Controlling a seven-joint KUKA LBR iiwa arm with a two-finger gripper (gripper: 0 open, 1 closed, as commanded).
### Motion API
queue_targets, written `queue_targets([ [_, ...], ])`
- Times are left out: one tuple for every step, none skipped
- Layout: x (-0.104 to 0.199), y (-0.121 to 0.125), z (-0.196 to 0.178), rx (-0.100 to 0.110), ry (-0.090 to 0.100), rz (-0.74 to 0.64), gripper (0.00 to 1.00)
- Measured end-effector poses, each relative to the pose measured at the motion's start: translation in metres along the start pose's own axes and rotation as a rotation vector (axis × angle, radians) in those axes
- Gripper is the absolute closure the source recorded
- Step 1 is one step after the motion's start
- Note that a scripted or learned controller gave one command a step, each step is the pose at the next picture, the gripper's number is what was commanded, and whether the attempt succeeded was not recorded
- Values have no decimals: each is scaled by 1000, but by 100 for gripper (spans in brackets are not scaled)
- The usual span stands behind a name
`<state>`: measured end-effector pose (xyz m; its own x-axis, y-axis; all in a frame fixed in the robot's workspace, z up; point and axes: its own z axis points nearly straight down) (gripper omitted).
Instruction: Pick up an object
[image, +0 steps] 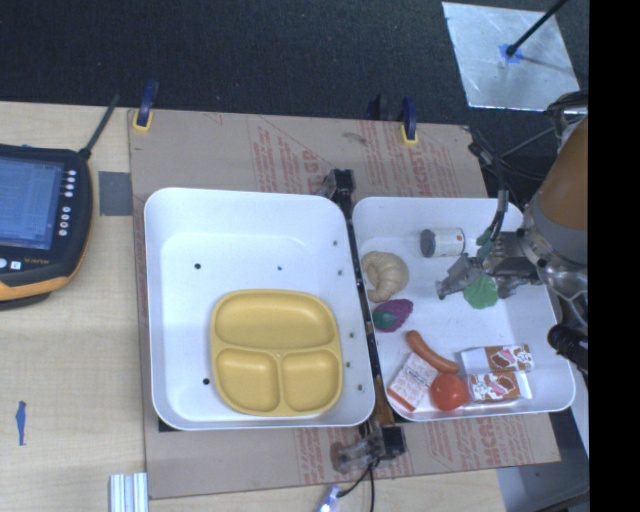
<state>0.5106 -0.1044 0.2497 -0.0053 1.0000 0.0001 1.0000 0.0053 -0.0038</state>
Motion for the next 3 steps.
queue_targets([
  [17,17,59,1,-1,0,0],
  [-1,-35,136,1,0,0,0],
  [-2,-34,126,2,-1,-5,100],
])
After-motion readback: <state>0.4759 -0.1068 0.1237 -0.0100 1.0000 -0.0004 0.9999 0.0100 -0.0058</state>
